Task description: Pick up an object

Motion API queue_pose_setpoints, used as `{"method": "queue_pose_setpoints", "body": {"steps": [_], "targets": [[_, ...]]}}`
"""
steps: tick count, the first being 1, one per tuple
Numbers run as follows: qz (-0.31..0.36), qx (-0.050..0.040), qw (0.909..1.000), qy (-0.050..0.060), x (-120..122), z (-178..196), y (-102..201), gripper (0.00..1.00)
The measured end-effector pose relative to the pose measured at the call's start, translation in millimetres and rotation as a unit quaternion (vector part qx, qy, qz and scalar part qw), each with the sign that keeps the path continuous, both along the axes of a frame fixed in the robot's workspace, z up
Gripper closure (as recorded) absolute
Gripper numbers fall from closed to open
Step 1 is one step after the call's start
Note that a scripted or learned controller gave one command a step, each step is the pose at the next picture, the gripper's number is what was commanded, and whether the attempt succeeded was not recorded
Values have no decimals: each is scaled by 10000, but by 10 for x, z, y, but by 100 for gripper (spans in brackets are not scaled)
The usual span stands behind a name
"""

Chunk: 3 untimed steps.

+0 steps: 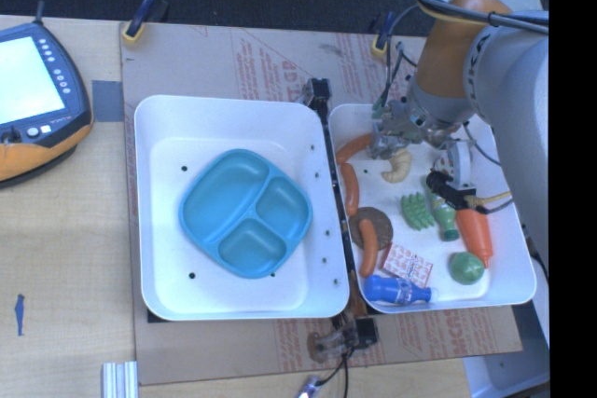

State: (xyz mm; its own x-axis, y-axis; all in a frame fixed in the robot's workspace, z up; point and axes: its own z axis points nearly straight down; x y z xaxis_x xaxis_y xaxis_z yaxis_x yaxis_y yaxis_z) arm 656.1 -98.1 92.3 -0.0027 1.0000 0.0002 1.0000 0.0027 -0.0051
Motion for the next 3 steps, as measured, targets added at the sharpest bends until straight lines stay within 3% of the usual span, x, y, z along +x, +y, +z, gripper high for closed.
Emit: {"method": "queue_pose_setpoints", "body": {"steps": [3], "targets": [[3,2,10000,9,-2,-2,37,0]]}}
